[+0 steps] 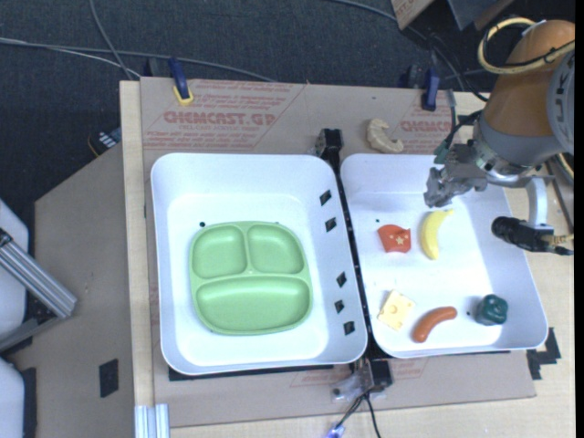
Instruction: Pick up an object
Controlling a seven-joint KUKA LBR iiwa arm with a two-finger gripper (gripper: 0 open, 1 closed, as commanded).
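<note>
— Which one is it going for, do you reckon?

— The banana [435, 233], I'd say. It lies in the right bin [511, 281], towards the back, and the gripper [444, 190] hangs just over the banana's top end, near enough that it may be touching. Nothing is lifted yet. It looks like the reach-and-descend part, before any grasp.

— Fingers open or shut?

— I honestly cannot tell from here; the end of the arm is a dark grey knot against the white. For the next move I'd judge it has to straddle the banana across its narrow width, close, then rise straight up.

— And around the banana?

— Just left of it a small red strawberry [394, 238], squat and glossy. Nearer the front from the banana, a pale yellow cheese wedge [396, 309] with holes, then an orange-red sausage [432, 323], smooth and curved, and off to the front right a dark green pepper [491, 309], lumpy. All look like moulded plastic toys, slick ones, so a pinch could slip.

— The other bin?

— Left of the banana, past the divider, the left bin [173, 245] holds a light green divided plate [251, 276], matte, three compartments. Behind the banana, outside the bins on the cardboard, lies a beige bone-like piece [384, 136].
</note>
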